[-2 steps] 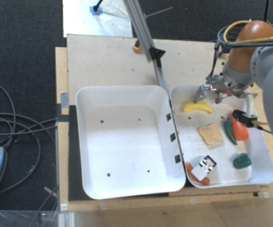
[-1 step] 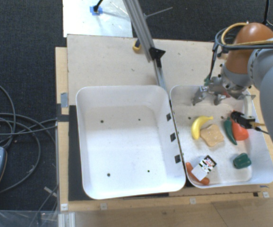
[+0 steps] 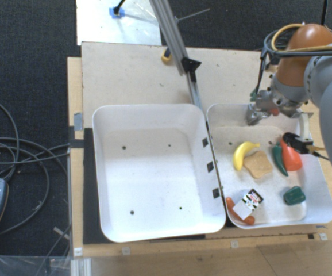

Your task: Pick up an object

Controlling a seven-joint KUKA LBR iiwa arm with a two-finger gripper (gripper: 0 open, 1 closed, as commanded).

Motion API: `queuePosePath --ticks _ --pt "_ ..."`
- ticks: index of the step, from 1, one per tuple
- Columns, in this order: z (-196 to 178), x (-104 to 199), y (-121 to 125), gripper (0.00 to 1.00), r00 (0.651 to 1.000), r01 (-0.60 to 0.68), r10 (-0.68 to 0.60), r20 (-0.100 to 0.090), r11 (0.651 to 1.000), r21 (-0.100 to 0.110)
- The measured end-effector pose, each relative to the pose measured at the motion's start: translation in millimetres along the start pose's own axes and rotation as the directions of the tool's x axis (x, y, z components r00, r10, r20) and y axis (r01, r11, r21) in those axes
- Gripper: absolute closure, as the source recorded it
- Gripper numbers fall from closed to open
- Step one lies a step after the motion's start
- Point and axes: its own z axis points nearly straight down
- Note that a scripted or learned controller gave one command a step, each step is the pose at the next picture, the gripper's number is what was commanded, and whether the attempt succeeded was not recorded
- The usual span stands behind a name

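- Banana [image 3: 244, 153], a toy one, lies in the right bin [image 3: 321, 211], near that bin's middle and touching a tan bread slice [image 3: 259, 165] on its right side
- Other candidates in that bin: a green pepper [image 3: 279, 160] against an orange-red carrot-like piece [image 3: 290, 157] toward the surface's right edge, a dark green lump [image 3: 294, 196] nearer the front, and a small printed box [image 3: 249, 202] lying over a red piece [image 3: 231, 204] at the bin's front left corner
- Gripper [image 3: 257, 114] hangs over the bin's back wall, apart from every object; whether its fingers are wide or narrow I cannot tell, and nothing shows between them
- Left bin [image 3: 105, 119] sits beside it, their walls meeting along the middle of the surface
- Done well, the step would mean choosing the banana's free left end, bringing the fingers across its narrow width, and descending clear of the bread so only one thing is caught
- Crowded pepper and carrot look the riskier pick, likely to slip or come up together
- Hard to make out: the fingertips blur into the wrist; the arm's bulk hides the bin's back right corner; the red piece under the box is mostly covered
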Motion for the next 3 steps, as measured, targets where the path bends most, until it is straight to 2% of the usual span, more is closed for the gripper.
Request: queuePosePath --ticks 3 --pt "-164 15 6 1.00 1.000 -0.005 0.005 -0.001 1.000 -0.002"
